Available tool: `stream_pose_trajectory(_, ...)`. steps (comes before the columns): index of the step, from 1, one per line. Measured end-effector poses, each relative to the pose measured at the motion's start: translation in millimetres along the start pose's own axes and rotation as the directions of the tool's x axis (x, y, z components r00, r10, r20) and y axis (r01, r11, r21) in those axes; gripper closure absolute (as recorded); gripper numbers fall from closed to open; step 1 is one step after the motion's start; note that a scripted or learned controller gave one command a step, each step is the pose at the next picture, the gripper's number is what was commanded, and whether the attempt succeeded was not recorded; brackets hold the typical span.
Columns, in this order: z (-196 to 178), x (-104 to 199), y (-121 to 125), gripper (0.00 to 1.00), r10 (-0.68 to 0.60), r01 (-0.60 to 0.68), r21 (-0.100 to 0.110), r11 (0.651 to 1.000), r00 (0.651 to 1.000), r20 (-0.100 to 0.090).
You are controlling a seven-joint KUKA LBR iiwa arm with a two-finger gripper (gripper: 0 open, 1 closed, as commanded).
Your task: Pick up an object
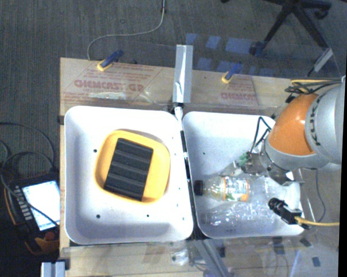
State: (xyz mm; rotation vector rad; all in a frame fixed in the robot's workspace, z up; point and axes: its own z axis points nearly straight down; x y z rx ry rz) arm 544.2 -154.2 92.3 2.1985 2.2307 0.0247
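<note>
Bottle (pixel 227 188) lies on its side in the right bin (pixel 220 131), just beside the arm's wrist

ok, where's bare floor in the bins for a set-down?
Left bin: a bare strip runs all round the yellow dish. Right bin: the far-left floor is bare. Its near half is crowded by the bottle, crumpled clear plastic and the arm.

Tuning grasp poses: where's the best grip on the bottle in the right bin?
Probably straight down across the middle of the bottle, at the label. It lies on its side, cap pointing left, so closing across its width should work. The gripper hangs near its right end.
</note>
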Motion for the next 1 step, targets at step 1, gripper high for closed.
stream_pose_trajectory(1, -0.9, -10.1, -20.8, 0.0, -0.18, 0.18, -0.008, 0.984, 0.984, -0.009)
